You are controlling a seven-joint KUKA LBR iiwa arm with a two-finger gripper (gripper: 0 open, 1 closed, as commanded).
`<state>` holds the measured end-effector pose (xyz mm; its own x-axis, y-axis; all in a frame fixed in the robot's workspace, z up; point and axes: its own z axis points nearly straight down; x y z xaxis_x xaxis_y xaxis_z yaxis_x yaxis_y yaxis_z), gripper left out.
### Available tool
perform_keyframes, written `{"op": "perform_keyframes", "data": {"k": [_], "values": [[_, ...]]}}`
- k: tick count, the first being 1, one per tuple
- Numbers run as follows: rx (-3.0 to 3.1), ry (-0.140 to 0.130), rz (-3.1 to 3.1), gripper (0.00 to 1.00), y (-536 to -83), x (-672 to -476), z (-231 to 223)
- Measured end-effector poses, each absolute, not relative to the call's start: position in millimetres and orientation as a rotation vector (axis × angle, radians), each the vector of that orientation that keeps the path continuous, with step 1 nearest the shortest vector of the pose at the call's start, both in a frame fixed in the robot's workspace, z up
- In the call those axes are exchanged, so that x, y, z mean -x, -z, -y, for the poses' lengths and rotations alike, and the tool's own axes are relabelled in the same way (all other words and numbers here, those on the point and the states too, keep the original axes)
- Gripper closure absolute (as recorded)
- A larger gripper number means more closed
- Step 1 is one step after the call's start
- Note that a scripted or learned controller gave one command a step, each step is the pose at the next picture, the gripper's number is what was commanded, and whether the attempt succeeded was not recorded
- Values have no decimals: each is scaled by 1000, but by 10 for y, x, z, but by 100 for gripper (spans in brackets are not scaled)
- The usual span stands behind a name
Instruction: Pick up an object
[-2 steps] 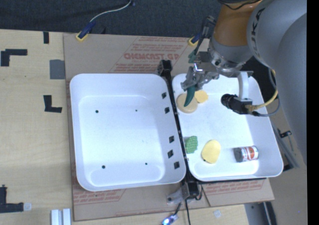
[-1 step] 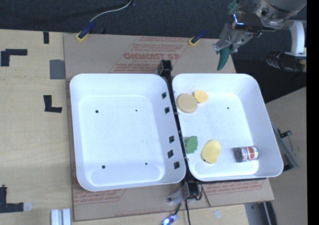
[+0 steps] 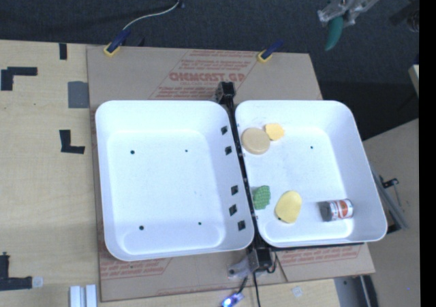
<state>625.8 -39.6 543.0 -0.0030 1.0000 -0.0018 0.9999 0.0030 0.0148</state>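
Dark floor behind; gripper [image 3: 338, 18] blurred, partly cropped, grasp state cannot be told.

Two white bins sit side by side: the left bin [image 3: 163, 176] and the right bin [image 3: 340, 163]. The right one holds five objects: one tan disc [image 3: 255, 140], one small yellow piece [image 3: 274, 131], one green piece [image 3: 261, 196], one yellow lemon shape [image 3: 288, 206], one small can [image 3: 336, 209].

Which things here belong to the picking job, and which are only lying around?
For the job:
gripper
round tan disc
small yellow piece
green knobbly lump
yellow lemon-shaped object
small dark can

Lying about:
yellow clamps
white cable
left white bin
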Motion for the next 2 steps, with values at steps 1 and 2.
{"op": "perform_keyframes", "data": {"k": [1,2], "values": [[-2224,20,-2239,100,-3713,-6139,-287],[-2219,15,-2238,100,-2956,-5493,-1010]]}}
